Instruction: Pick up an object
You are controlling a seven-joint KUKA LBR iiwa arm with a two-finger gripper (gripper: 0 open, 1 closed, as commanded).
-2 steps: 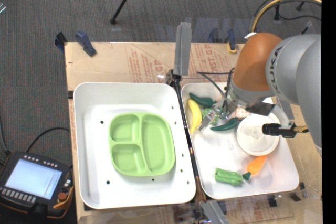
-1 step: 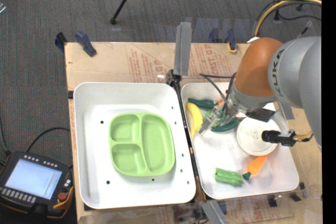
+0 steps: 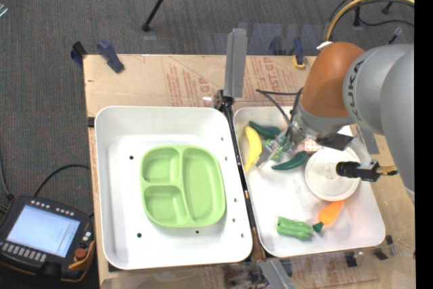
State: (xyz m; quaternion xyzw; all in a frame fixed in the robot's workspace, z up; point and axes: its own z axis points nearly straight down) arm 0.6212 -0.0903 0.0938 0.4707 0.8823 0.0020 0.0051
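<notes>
My gripper (image 3: 277,149) is low in the right bin (image 3: 270,203), near its back left part. It sits just right of a yellow banana (image 3: 251,146) and between two dark green pepper-like pieces, one behind it (image 3: 264,130) and one right beside it (image 3: 291,160). Nothing is seen held. The wrist and the orange band hide the bin's back right part.
A white round dish (image 3: 330,176) lies right of the gripper. An orange carrot (image 3: 330,212) and a light green toy (image 3: 294,227) lie near the right bin's front. The left bin (image 3: 115,139) holds a green divided plate (image 3: 183,186). A teach pendant (image 3: 44,233) sits at the lower left.
</notes>
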